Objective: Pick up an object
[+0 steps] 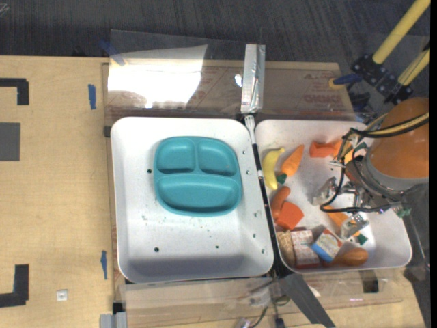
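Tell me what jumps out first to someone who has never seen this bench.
The teal divided plate draws the eye first, lying alone in the middle of the left bin. Next comes the right bin, crowded with small toys: a yellow banana and an orange carrot near its left wall, and boxes toward the near edge. The arm's orange band looms over that bin's right side, with the gripper down among the toys.

The wooden bench [54, 203] carries two white bins side by side. The left bin [130, 244] touches the right bin [396, 248]. Blue tape marks [91, 96] sit on the bench surface.
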Robot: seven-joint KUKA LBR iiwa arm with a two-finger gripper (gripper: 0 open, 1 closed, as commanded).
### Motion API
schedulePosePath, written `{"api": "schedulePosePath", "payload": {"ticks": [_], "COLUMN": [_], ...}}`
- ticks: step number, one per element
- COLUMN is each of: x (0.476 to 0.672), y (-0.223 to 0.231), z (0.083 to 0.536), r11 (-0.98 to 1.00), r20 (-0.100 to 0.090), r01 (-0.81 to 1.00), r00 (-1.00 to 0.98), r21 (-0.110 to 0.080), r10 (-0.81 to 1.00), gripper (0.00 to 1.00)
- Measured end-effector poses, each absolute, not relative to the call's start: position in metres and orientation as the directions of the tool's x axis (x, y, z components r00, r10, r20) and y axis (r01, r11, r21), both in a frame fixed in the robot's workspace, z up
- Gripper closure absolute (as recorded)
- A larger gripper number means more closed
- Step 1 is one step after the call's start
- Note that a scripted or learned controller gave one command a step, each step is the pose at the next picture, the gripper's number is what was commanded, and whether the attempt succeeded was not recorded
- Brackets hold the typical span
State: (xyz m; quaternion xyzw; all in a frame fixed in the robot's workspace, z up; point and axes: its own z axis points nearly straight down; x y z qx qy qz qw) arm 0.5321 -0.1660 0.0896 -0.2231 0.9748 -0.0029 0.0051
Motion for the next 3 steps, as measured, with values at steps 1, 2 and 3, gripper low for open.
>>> {"api": "schedulePosePath", "payload": {"ticks": [1, 2, 3], "x": [0.514, 0.492, 0.497], "y": [-0.185, -0.202, -0.22], "z": [0.089, 0.089, 0.089], "r11": [0.881, 0.883, 0.841], "r20": [-0.01, -0.013, -0.012], "r01": [-0.474, -0.469, -0.542], "r00": [-0.881, -0.883, -0.84], "r21": [-0.007, -0.006, -0.007], "r10": [-0.474, -0.469, -0.542], "gripper": [0.0, 0.0, 0.0]}}
